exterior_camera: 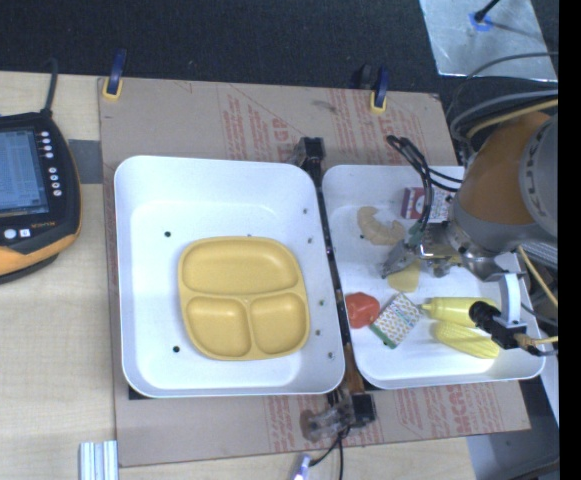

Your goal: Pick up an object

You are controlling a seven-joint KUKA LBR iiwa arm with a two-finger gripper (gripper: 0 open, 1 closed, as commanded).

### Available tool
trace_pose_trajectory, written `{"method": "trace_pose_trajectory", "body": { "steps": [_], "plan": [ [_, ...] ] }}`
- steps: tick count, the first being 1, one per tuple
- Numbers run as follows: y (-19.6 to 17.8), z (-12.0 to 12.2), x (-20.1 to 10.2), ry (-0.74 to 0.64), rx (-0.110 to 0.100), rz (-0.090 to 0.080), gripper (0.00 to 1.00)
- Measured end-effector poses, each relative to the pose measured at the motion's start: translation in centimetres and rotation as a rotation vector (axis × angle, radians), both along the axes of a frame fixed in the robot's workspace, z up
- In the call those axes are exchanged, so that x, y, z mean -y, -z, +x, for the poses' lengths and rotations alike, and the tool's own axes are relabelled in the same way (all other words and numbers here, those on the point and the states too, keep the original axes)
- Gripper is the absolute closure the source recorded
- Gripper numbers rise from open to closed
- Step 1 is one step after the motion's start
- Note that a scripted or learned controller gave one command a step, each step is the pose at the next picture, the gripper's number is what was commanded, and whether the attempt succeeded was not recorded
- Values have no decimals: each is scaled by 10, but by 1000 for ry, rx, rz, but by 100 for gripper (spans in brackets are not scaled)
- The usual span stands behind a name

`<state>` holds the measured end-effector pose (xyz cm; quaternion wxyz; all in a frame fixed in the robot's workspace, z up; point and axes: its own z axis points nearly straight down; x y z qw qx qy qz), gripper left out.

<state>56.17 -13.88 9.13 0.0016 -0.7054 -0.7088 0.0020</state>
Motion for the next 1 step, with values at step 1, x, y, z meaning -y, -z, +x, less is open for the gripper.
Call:
{"method": "trace_pose_trajectory", "body": {
  "steps": [1],
  "plan": [
    [-10, 0, 1, -1, -2, 0, 100]
  ]
}}
